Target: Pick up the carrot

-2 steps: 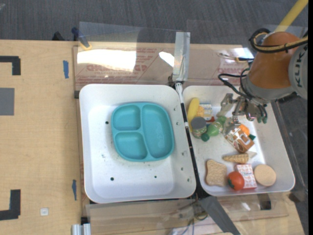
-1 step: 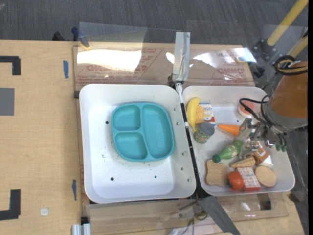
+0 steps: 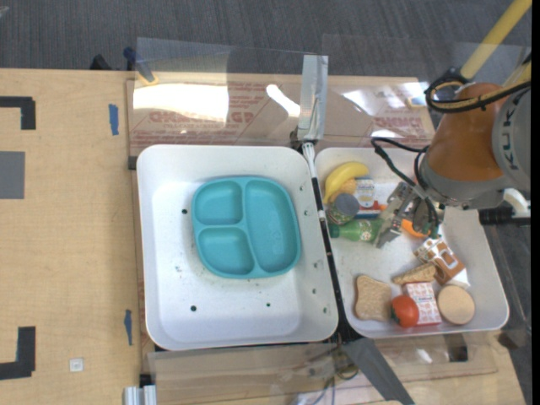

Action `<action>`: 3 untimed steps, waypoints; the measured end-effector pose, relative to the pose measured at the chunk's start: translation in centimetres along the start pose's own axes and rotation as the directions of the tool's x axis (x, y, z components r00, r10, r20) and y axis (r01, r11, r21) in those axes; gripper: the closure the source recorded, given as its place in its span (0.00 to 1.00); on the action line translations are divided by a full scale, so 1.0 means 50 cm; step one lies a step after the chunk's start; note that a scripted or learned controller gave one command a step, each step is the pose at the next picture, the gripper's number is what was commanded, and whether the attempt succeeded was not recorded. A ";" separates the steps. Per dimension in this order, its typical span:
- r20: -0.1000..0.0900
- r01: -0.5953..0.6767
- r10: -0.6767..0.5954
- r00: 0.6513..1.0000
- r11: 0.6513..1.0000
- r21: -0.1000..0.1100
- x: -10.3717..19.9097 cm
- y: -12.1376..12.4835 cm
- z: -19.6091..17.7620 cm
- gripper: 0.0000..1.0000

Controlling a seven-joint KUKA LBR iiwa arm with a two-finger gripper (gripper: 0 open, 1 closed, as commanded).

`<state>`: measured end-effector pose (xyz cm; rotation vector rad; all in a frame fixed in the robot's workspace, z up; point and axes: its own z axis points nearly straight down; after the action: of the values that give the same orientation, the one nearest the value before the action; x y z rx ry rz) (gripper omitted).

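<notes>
Approach step: gripper (image 3: 403, 223) low in right bin (image 3: 494, 289), fingers spread, nothing between them. Carrot (image 3: 413, 224) just beside fingertips, partly hidden. Next: centre over carrot, close.

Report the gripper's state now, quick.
Gripper: low in the right bin, at an orange thing that may be the carrot; whether it is open, shut or holding anything cannot be told.

A divided plate (image 3: 247, 226) lies in the left bin (image 3: 160, 251).
</notes>
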<state>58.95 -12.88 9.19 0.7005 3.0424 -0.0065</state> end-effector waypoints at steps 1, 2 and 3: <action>-0.003 0.032 -0.032 0.999 0.999 -0.004 0.063 -0.016 -0.276 1.00; -0.006 0.033 -0.033 0.999 0.999 -0.003 0.064 -0.015 -0.286 1.00; -0.020 -0.106 0.106 0.994 0.994 0.003 0.239 0.020 -0.230 1.00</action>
<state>48.44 -6.66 20.47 0.8659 3.0199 -0.0004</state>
